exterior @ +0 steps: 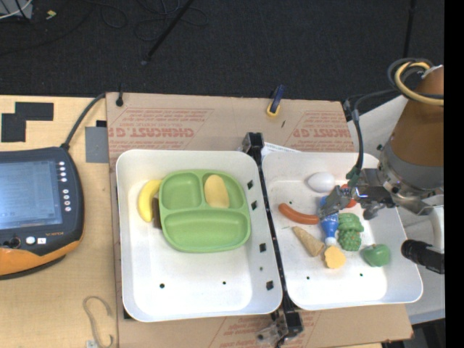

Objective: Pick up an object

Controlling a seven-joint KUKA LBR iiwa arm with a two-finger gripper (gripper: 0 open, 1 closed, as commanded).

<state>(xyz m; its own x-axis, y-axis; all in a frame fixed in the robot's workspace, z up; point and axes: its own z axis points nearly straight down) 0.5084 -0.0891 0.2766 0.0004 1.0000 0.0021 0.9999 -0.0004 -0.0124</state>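
Note:
My gripper [342, 200] hangs over the right bin [406, 288], coming in from the right. It sits right above a blue bottle-like toy [330, 227], whose top it hides. A green broccoli [350, 232] lies just right of the toy. A green pepper [375, 254] and a yellow-orange piece [334, 257] lie nearer the front. A tan cone [308, 240] and a red-orange sausage [297, 214] lie to the left of the gripper. A white egg [320, 181] rests behind it.
The left bin [181, 288] holds a green divided plate [203, 227] with a pale yellow piece [216, 191] in its back right compartment. A banana [148, 199] lies against the plate's left side. A tablet [32, 198] sits left of the bins.

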